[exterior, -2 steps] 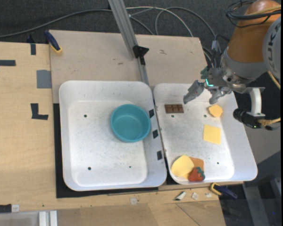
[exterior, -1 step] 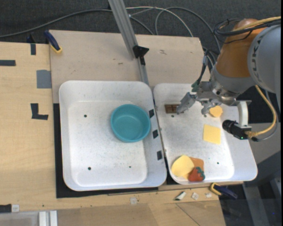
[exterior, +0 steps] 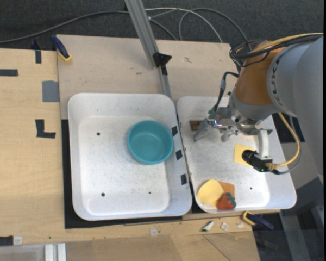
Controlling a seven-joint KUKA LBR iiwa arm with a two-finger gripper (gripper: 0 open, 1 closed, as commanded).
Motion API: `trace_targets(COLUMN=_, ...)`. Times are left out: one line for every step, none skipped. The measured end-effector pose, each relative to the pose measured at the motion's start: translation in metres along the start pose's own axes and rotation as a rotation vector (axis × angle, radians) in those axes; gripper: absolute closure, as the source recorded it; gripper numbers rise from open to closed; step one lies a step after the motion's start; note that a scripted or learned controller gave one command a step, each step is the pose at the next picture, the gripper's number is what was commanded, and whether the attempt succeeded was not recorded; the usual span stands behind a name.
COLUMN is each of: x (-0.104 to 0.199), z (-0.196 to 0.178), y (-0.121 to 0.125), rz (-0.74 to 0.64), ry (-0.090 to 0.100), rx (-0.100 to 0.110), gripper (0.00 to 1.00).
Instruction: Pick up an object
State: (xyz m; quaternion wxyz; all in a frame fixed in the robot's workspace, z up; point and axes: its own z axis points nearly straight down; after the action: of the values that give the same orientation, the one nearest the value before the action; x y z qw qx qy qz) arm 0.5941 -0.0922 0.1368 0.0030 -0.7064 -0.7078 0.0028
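The grey-and-orange arm (exterior: 261,86) is reaching into the right bin (exterior: 282,200), its gripper (exterior: 213,130) hovering with fingers spread apart and nothing between them. A small brown object (exterior: 195,125), possibly a block, is lying just beside the left finger. A yellow square piece (exterior: 242,154) is sitting near the wrist; a pale yellow round item (exterior: 209,192) and an orange-red one (exterior: 226,199) are resting touching at the bin's near edge. A teal bowl (exterior: 150,141) is sitting in the left bin (exterior: 87,162).
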Motion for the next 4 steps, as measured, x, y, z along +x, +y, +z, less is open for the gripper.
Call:
trace_targets(x=0.000, z=0.049, y=0.001, rz=0.000, ry=-0.002, rx=-0.009, gripper=0.00)
trace_targets(x=0.001, z=0.037, y=0.001, rz=-0.001, ry=-0.001, rx=-0.008, gripper=1.00)
trace_targets(x=-0.004, z=-0.006, y=-0.001, rz=0.002, ry=-0.001, rx=-0.011, gripper=1.00)
trace_targets(x=-0.004, z=-0.053, y=0.008, rz=0.001, ry=-0.001, rx=-0.012, gripper=1.00)
